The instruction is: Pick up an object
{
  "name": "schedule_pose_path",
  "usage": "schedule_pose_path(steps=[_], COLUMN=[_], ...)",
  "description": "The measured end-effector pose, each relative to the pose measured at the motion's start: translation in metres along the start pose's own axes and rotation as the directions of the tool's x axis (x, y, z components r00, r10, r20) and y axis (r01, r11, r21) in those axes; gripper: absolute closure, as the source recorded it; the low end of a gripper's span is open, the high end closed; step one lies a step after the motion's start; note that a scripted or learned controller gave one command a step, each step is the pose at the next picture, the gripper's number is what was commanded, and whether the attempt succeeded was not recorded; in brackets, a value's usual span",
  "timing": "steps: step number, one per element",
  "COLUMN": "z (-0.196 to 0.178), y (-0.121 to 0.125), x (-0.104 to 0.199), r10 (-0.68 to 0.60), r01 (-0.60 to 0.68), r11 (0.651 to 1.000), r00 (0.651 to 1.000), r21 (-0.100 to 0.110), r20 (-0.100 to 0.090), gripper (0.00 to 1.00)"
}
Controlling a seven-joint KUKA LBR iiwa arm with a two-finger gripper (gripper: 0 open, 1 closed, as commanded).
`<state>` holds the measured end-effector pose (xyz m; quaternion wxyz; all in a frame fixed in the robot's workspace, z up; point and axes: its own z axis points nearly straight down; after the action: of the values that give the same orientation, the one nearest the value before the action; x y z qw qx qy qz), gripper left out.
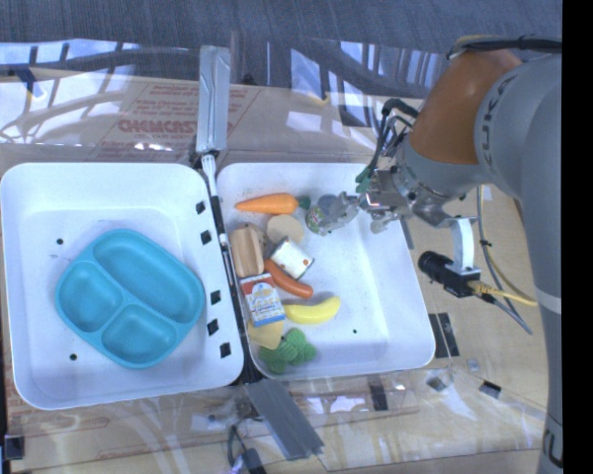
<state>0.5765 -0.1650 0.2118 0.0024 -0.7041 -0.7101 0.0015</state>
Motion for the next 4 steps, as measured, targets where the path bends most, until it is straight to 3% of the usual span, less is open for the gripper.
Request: schedule_pose_path(steps=[1, 2, 3, 4], z=[0.092, 0.120, 0.014, 0.110], y=[0.066, 0.081, 0.083, 0.076], x=[0.043, 0.068, 0.102, 0.048], r10=[-0.123, -0.236, -0.201, -0.355], r01=[0.123, 0.236, 0.201, 0.355], r11=[0.992, 0.972, 0.980, 0.935], r00=[0.992, 0.972, 0.980, 0.935], r21=[-0.005, 0.000, -0.012, 0.003], r20=[0.002, 0.001, 0.004, 0.000], gripper=[0.00, 0.00, 0.00, 0.00])
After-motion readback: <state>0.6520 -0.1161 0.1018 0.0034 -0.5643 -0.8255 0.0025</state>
